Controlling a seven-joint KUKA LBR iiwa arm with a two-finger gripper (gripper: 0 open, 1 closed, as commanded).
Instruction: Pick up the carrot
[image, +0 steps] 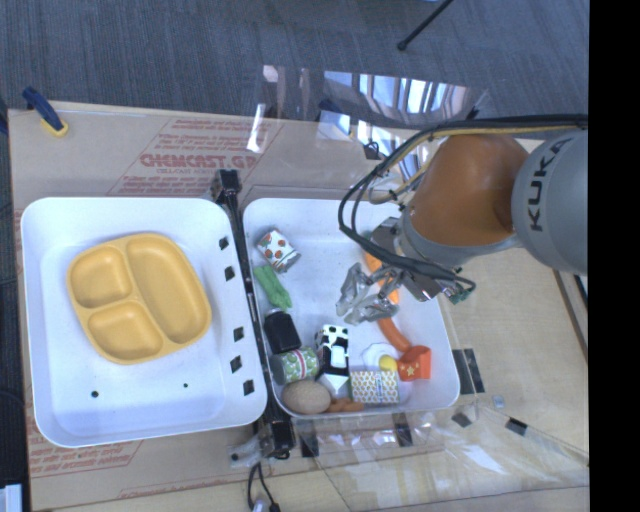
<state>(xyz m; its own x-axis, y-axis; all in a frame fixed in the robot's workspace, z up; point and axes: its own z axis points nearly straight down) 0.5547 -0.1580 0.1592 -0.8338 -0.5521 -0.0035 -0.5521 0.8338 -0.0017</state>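
Hovering low in the right bin (300, 225), the gripper (368, 293) sits right over the carrot (392, 331), whose orange length runs out toward five o'clock beneath it; whether anything is pinched there, I cannot tell. Further out at seven o'clock crowd a green pod (272, 286), a black block (281, 331) and an egg (306, 397). Way off at nine o'clock, the yellow tray (138, 295). Lift not yet made, by my read.

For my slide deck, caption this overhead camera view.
Gripper over the carrot in the right bin; yellow tray sits left.
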